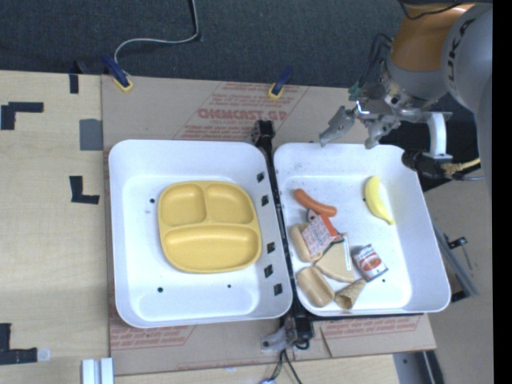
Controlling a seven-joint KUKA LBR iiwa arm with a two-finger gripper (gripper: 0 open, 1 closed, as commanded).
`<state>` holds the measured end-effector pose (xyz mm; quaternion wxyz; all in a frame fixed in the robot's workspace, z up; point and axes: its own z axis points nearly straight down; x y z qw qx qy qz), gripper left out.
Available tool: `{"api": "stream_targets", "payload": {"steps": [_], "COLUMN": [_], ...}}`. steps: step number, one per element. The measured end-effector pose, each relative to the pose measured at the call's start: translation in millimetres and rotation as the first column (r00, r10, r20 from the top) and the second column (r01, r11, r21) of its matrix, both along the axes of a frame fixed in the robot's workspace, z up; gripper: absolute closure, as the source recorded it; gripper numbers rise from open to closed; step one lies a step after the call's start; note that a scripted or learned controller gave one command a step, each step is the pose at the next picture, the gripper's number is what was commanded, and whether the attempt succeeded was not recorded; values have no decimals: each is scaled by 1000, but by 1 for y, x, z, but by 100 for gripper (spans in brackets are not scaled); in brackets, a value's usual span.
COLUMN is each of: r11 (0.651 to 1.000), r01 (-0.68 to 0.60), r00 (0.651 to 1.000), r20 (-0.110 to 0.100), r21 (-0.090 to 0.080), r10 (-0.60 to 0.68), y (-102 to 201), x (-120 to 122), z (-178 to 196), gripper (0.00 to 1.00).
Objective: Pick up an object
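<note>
Gripper [352, 130] spread wide, holding nothing, hovering over the 12 o'clock rim of the right bin [416, 182]. Candidates sit in that bin: banana [378, 199] alone at 2 o'clock, hot dog [315, 202] near centre, small can [369, 262] at 5 o'clock. Risk: bread pieces [314, 285] and wrapped snack [320, 232] are touching and piled, so a descent there likely nudges neighbours or closes on two. Banana lies near the wall; a finger could clip it. Open floor at 12 o'clock. Yellow plate [210, 225] in the left bin.

Toy foods [332, 246] – clustered in rt bin [416, 286], none lifted.
</note>
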<state>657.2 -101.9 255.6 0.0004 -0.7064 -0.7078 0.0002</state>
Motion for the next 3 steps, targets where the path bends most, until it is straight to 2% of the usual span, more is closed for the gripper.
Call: {"api": "stream_targets", "payload": {"steps": [1, 2, 3], "r11": [1000, 1000, 1000], "r01": [1, -1, 0], "r00": [1000, 1000, 1000], "r20": [-4, 2, 2], "r21": [-1, -2, -1], "r10": [-1, 1, 0], "y": [-17, -15, 9], "x": [-10, 8, 11], "z": [-119, -170, -170], "gripper": [0, 0, 0]}}
